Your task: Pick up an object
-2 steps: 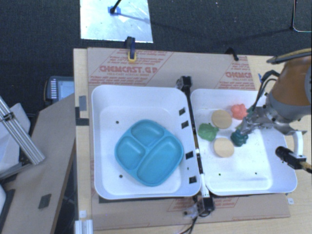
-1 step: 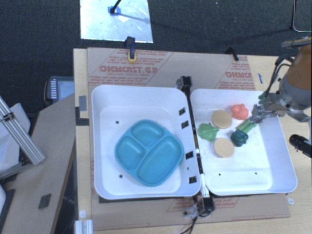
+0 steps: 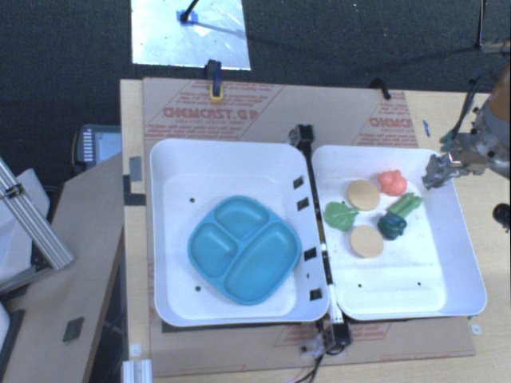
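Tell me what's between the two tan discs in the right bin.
Bare white bin floor separates the upper tan disc from the lower one in the camera view; the green leaf sits just left of that gap.

Place: a robotics lab, a test cell.
Worktop (image 3: pixel 132 182): plain board, with two white bins (image 3: pixel 231 154) fixed side by side.
Floor: dark carpet, with a metal plate (image 3: pixel 190 22) at the far edge.
Left edge: an aluminium frame profile (image 3: pixel 32 222).
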`<state>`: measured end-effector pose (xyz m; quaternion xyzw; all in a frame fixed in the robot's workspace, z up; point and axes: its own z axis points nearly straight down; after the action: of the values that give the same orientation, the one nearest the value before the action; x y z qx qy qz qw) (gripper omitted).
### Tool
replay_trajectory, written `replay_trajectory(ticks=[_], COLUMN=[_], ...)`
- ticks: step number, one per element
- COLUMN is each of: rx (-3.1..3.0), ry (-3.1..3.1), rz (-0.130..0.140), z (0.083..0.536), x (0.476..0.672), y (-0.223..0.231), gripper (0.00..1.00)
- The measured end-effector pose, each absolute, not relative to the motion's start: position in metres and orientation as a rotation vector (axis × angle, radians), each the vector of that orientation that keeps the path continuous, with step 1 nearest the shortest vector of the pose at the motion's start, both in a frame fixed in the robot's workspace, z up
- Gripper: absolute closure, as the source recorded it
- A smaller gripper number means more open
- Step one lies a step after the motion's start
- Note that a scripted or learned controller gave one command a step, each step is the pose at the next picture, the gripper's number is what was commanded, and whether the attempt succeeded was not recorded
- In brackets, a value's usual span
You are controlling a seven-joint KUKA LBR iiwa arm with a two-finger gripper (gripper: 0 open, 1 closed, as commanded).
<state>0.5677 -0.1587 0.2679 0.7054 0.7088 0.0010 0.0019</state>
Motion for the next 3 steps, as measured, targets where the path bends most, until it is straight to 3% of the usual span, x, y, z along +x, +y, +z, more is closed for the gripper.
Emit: replay_trajectory(ticks=[2, 3], rx=[2.210, 2.213], ry=[2.231, 2.228], rz=[0.004, 0.002], z=[0.264, 0.248], x=[0.576, 0.571], y=[-0.061, -0.013], gripper=[1.00, 1.00])
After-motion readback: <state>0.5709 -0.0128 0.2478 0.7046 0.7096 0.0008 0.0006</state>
